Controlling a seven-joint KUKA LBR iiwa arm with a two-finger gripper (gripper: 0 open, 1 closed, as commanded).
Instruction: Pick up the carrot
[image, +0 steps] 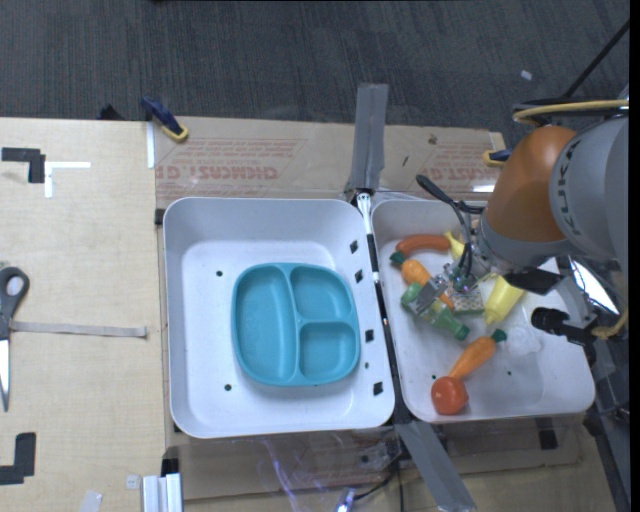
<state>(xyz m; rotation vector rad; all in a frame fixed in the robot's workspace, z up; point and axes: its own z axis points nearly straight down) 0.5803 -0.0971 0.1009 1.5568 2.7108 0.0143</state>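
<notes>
At the table's (80, 280) far left edge, about nine o'clock, we saw scissors (8, 310) lying on pale wood, with black brackets (25, 163) and strips of tape (85, 330) nearby. A dark carpeted floor (250, 50) ran across twelve o'clock, and brown cardboard (260, 160) lay beneath the bins. The left bin (200, 400) held a teal divided plate (297, 324) at its centre. In the right bin (560, 395), toy foods were heaped at its ten o'clock corner. The carrot (476, 355) lay apart from them, toward five o'clock of the heap, slanting down to a red tomato (450, 396) just beside its tip. The tool (463, 278) hung over the heap, just beside a yellow piece (500, 298); we could not tell how it was set. The grey arm's orange band (530, 185) sat at three o'clock.
</notes>
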